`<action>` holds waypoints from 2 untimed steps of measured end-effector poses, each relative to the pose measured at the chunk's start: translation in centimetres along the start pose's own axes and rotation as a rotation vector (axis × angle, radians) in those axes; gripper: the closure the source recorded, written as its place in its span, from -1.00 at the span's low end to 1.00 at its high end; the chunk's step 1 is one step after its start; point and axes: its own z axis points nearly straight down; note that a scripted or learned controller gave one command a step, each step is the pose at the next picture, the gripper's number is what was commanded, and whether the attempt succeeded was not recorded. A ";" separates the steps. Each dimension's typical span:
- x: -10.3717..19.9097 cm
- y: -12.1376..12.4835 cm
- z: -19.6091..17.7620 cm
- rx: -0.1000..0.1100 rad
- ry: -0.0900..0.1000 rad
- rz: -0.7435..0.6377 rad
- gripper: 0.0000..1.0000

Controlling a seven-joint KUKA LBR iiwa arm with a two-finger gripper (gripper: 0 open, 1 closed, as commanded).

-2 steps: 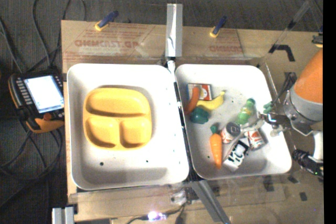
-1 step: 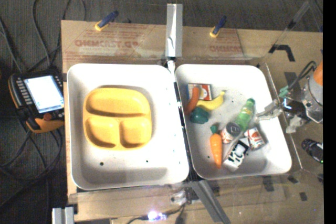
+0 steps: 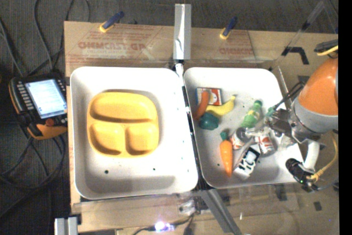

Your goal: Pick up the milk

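Observation:
The milk [image 3: 246,162] is a small white carton with black patches. It lies tilted near the front of the right bin [image 3: 275,176], beside a carrot [image 3: 226,156]. My gripper [image 3: 257,136] reaches in from the right and hangs low over the bin, just behind and above the carton, among red-and-white items. The grey wrist and orange band [image 3: 322,95] sit over the bin's right rim. Nothing can be seen held.
The right bin also holds a red box [image 3: 209,95], a banana [image 3: 222,108], a teal item [image 3: 208,121] and a green bottle [image 3: 252,113]. A yellow divided tray [image 3: 124,123] lies in the left bin [image 3: 80,135]. A tablet [image 3: 43,97] sits at far left.

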 end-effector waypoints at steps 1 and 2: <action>0.3 0.7 1.1 -0.027 0.002 -0.127 -1.00; 0.3 1.1 1.4 -0.043 -0.002 -0.271 -1.00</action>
